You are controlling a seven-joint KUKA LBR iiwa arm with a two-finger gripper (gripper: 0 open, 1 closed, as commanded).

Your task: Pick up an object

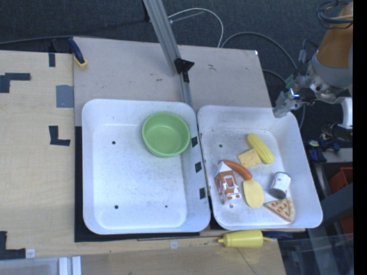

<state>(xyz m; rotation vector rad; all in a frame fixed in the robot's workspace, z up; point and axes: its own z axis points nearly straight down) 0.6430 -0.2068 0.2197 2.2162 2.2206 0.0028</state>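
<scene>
Gripper (284, 103), finger state not discernible, is held above right bin's (307, 171) far rim, w/ toys packed tight near corn (260, 147), so a neighbour may be nudged or a grasp missed.

A pale wooden bench (34, 171) with dark tape marks stands on dark carpet (241, 7). A grey metal pole (163, 30) slants across; cables (212, 19) trail behind.
</scene>
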